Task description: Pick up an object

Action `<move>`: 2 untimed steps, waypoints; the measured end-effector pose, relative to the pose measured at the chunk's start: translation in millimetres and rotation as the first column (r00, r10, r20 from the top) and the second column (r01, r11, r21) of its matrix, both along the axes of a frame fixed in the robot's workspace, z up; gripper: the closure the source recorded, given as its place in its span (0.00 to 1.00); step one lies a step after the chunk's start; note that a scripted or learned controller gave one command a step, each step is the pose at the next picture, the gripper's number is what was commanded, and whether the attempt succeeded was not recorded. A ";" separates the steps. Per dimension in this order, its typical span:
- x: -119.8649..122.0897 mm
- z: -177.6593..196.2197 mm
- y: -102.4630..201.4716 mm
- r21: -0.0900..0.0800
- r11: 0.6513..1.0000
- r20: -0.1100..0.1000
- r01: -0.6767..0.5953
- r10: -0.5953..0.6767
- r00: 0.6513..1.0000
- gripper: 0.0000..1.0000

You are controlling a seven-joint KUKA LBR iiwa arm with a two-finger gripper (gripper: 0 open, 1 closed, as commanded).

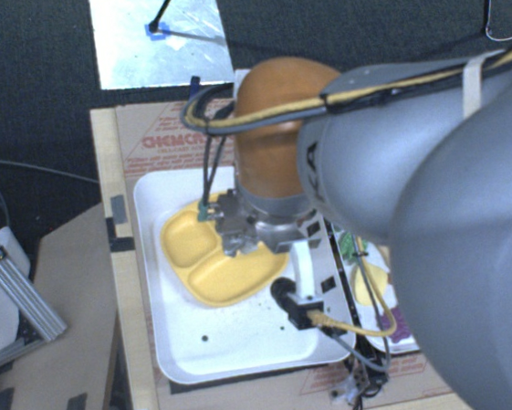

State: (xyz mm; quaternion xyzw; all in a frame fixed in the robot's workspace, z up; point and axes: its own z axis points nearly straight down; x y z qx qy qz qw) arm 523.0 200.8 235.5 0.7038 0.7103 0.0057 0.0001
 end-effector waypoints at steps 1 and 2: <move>68.0 -30.4 18.4 -0.007 1.000 -0.002 0.003 -0.003 1.000 1.00; -7.7 -11.2 24.0 -0.007 1.000 -0.012 0.002 -0.002 1.000 1.00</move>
